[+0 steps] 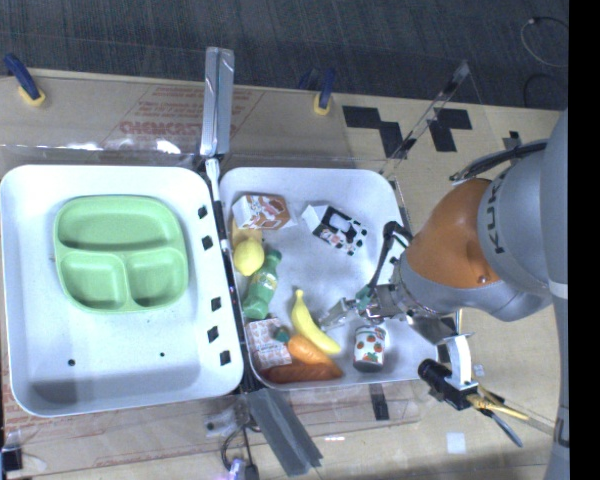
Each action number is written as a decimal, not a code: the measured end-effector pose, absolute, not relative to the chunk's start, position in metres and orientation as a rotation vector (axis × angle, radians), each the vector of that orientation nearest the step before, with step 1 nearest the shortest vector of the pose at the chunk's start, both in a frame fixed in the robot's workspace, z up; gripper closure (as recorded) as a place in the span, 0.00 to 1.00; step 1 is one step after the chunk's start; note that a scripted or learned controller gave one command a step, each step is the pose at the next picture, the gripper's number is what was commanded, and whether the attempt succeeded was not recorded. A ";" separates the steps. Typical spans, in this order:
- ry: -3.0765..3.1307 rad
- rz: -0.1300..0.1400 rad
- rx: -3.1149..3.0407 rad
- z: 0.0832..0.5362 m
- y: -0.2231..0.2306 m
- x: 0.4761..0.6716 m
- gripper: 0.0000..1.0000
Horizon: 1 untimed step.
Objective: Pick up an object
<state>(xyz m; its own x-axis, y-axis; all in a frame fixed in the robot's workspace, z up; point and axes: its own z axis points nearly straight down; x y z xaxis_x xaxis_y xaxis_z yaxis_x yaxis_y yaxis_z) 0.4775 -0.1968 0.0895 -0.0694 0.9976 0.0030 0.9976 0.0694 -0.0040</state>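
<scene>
My gripper (358, 311) is low over the right bin (380, 193), near its front right. It is open and nothing sits between its fingers. One silver finger (335, 315) points left toward a yellow banana (313, 324). A small can with a fruit print (370, 348) stands just in front of the gripper, apart from it. An orange carrot (311, 352) lies at the front wall, beside a red and white packet (265, 340). A lemon (248, 258) and a green bottle (262, 288) lie along the left wall.
A brown snack packet (261, 211) and a black and white box (338, 229) lie at the back of the right bin. The left bin (40, 368) holds a green divided tray (122, 251). The arm's orange band (458, 243) overhangs the right bin's right wall.
</scene>
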 end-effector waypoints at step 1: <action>-2.297 0.005 -2.130 0.096 -0.197 0.478 1.00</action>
<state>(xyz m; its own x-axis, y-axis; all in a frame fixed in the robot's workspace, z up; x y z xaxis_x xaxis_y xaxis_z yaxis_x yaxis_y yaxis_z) 0.4777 -0.1973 0.0964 -0.0753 0.9972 0.0046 0.9971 0.0753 -0.0084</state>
